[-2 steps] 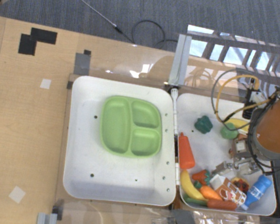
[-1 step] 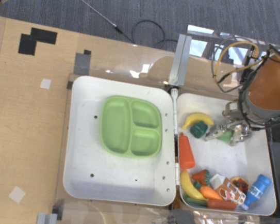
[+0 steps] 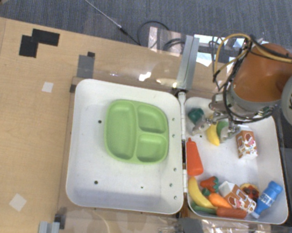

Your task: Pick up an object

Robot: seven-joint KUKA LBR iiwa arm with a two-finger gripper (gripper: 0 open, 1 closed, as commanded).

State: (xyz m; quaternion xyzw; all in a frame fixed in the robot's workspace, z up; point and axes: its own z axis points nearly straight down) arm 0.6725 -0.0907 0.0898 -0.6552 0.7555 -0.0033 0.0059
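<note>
Fingers of the gripper (image 3: 222, 125) are hidden under the wrist, so I cannot tell their spread; they hang at a small banana (image 3: 213, 135) in the right bin (image 3: 270, 159), upper right of frame, near its top edge. Open floor lies mid-bin. Left bin (image 3: 81, 147) holds a green plate (image 3: 136, 131).

The arm's wrist hides the hand (image 3: 222, 124), and toys in the right bin's (image 3: 267, 175) near corner overlap.
</note>
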